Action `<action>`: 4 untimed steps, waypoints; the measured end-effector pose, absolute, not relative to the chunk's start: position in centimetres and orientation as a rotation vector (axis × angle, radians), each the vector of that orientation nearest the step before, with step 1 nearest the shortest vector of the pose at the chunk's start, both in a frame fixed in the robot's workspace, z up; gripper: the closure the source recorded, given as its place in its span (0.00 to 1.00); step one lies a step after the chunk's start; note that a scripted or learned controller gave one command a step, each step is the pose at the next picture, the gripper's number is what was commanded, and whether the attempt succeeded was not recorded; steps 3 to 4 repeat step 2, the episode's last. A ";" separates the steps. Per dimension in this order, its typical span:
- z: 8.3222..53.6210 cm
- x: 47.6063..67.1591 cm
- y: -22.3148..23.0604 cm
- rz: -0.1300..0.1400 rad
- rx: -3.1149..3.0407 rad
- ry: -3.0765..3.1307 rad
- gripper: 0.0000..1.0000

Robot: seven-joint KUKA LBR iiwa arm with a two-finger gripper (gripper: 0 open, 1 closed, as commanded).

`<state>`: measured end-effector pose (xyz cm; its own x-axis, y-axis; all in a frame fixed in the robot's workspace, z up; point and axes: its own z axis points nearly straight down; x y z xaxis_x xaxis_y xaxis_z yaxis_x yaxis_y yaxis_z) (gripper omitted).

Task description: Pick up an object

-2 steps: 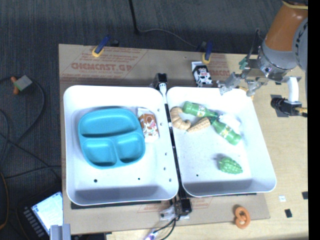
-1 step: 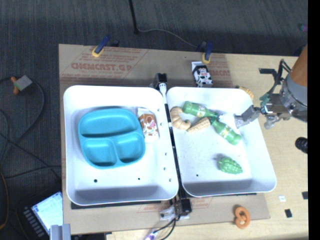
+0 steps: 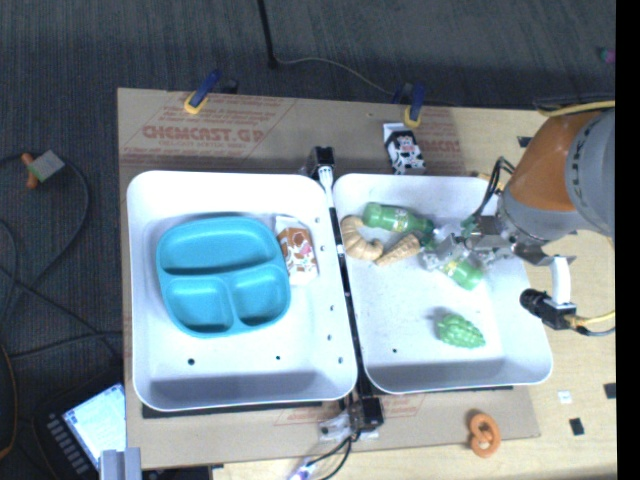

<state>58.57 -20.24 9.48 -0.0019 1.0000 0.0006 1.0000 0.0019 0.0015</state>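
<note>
Bottles and toy food lie in the right bin on my screen. Nearest me is a green knobbly toy, its long axis running left to right, slightly down toward the right, well apart from the gripper. Farther back, a small green bottle lies tilted, its long axis slanting from upper left to lower right, and it sits right at the gripper; I cannot tell whether it is gripped or merely touched. Left of that, a tan cone-shaped piece points up and right, beside a tan pastry-like toy. Behind them a larger green bottle lies on its side, long axis left to right. The arm reaches in from the right. In the left bin I see a blue divided tray with a small packet beside it.
</note>
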 end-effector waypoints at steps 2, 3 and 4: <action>19.6 58.2 -10.6 0.002 2.218 2.223 1.00; 19.6 58.2 -10.6 0.002 2.218 2.223 1.00; 19.6 58.2 -10.6 0.002 2.218 2.223 1.00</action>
